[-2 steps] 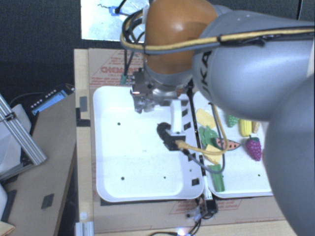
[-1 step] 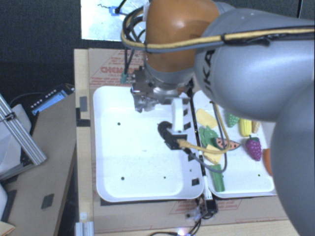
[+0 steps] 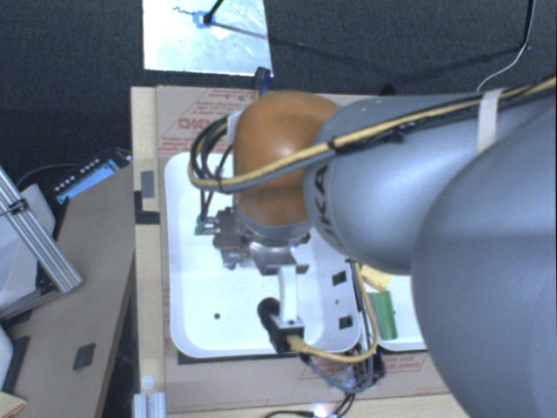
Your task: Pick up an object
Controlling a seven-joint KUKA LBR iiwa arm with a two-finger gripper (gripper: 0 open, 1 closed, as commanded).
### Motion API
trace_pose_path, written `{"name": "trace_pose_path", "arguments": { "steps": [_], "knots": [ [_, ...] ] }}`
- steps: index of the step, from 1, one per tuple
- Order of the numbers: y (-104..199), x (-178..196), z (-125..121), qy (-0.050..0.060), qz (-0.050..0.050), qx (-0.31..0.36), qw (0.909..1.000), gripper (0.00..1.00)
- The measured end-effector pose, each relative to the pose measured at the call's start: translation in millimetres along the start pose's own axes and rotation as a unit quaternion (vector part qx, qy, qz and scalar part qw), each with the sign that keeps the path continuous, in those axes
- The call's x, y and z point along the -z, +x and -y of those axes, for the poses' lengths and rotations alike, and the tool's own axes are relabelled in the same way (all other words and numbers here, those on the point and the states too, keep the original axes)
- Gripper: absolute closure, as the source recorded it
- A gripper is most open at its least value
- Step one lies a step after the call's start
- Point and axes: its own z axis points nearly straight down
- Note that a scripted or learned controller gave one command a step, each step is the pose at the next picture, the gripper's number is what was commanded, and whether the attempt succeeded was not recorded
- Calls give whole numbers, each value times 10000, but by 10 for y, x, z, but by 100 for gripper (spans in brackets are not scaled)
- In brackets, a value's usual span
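Note:
My gripper (image 3: 229,244) hangs over the left white bin (image 3: 196,320), below the orange band of the arm, near the bin's upper middle. The wrist hides most of it, and nothing can be seen held in it. A green object (image 3: 384,313) lies in the right bin (image 3: 409,344), just under the arm's edge, with a yellow object (image 3: 374,278) above it. Two small dark pieces (image 3: 339,279) (image 3: 345,322) lie near the left bin's right side.
The grey arm covers most of the right bin and the back of the left bin. A tiny dark speck (image 3: 217,314) sits on the left bin's floor. Bare white floor shows at the left bin's front left. Cardboard (image 3: 187,116) lies under the bins.

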Motion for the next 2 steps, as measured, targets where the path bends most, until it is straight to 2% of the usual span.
{"name": "trace_pose_path", "arguments": {
  "steps": [1, 2],
  "knots": [
    [-6, 801, 36, -99, -37, -5, 9999, 100],
    [-20, 1469, -724, -127, -34, -24, 9999, 100]
  ]
}}
